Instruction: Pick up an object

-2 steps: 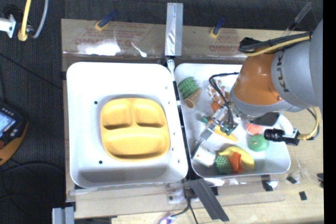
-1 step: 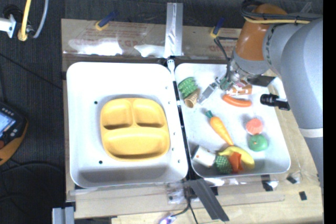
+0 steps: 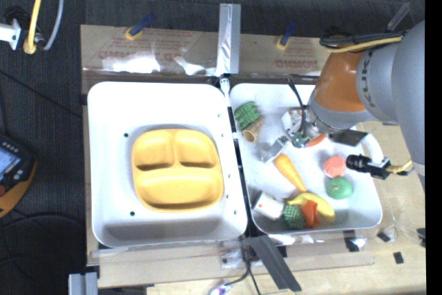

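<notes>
1. Near edge of the right bin (image 3: 373, 217): a cluster of toy food sits against the near wall, made up of a yellow banana-like piece (image 3: 319, 205), a dark green bumpy piece (image 3: 293, 216) and a red-orange piece (image 3: 309, 213), all touching.
2. Just left of the cluster, near the bin's near-left corner, lies a small white block (image 3: 268, 206).
3. Right of the cluster, towards the right wall: a green round piece (image 3: 339, 188), with a pink-red round piece (image 3: 335, 166) just beyond it. They are close together, possibly touching.
4. Middle of the right bin: an orange carrot (image 3: 291, 173) lies on a diagonal, apart from the gripper.
5. Gripper (image 3: 298, 137) is down in the far half of the right bin, beyond the carrot. A grey metal finger (image 3: 273, 148) sticks out to its left. The rest is too cluttered to read, so I can't tell how far open the fingers are or whether they hold anything. A red sliver (image 3: 315, 141) sits right beside them.
6. Far-left part of the right bin: a green ridged piece on a tan cone (image 3: 247, 118), near the dividing wall.
7. Left bin (image 3: 110, 107): a yellow sectioned tray (image 3: 177, 168) sits in its middle.
8. The arm (image 3: 376, 83), with its orange band, comes over the right bin's far-right corner.
</notes>
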{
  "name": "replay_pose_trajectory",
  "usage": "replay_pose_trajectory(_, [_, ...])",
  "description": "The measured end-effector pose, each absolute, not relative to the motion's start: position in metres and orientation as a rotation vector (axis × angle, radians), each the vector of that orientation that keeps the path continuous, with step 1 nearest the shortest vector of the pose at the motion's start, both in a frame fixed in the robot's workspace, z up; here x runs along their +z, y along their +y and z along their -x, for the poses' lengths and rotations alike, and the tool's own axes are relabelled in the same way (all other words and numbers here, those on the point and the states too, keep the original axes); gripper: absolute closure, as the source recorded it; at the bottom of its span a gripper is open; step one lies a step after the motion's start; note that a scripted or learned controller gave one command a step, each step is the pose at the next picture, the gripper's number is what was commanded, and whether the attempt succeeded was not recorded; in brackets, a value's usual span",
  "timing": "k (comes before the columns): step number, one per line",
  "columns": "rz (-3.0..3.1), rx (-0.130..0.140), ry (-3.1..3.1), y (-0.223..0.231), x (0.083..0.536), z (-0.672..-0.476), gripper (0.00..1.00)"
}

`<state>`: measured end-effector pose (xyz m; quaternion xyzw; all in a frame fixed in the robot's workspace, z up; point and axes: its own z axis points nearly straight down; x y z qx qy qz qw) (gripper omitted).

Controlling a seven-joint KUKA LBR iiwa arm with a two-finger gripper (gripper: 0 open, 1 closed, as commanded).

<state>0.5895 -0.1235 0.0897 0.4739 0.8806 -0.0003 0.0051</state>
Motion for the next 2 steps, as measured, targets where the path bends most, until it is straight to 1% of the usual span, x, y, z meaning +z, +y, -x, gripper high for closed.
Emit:
replay_pose_trajectory(1, [-1.478,-0.001,2.755,-0.123,0.1,-0.591,1.0])
replay_pose_trajectory(2, [-1.831,-0.005,2.552,-0.052,0.201,-0.594,1.0])
